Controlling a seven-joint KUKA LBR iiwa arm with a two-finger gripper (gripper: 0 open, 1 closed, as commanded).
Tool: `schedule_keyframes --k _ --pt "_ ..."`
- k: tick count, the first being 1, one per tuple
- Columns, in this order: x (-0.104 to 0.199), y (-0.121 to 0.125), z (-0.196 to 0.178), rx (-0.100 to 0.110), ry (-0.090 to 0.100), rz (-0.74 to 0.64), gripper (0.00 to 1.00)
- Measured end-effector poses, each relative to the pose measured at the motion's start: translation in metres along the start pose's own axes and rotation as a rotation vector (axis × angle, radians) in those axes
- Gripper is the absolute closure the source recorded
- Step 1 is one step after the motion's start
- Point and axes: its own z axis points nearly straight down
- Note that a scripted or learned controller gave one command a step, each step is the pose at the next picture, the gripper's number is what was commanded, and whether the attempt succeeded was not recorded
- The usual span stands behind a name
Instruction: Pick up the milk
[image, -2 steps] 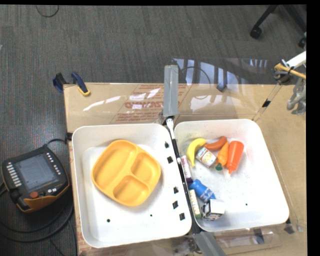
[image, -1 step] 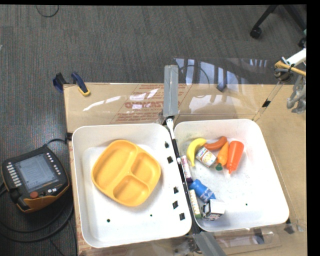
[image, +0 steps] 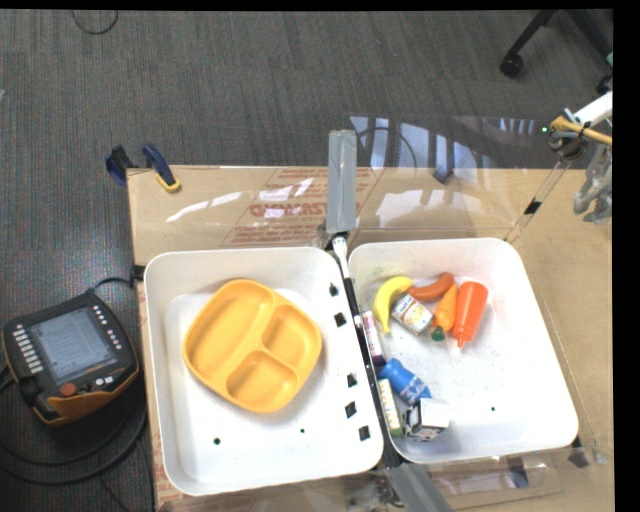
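Camera view | milk (image: 427, 418) carton label unreadable | tool (image: 594, 195) upper right

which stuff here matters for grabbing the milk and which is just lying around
For the job:
milk carton, at the near edge of the right bin
gripper, up at the far right

Lying about:
yellow plate
banana
carrot
orange bottle
blue bottle
small can

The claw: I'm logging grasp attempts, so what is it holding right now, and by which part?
Nothing. The claw hangs at the far right, well outside both bins, while the small white milk carton lies in the right white bin.
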Motion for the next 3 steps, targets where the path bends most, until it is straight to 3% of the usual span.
schedule_keyframes --k 3 --pt "0.007 -0.008 -0.019 0.006 -0.017 -0.031 1.00"
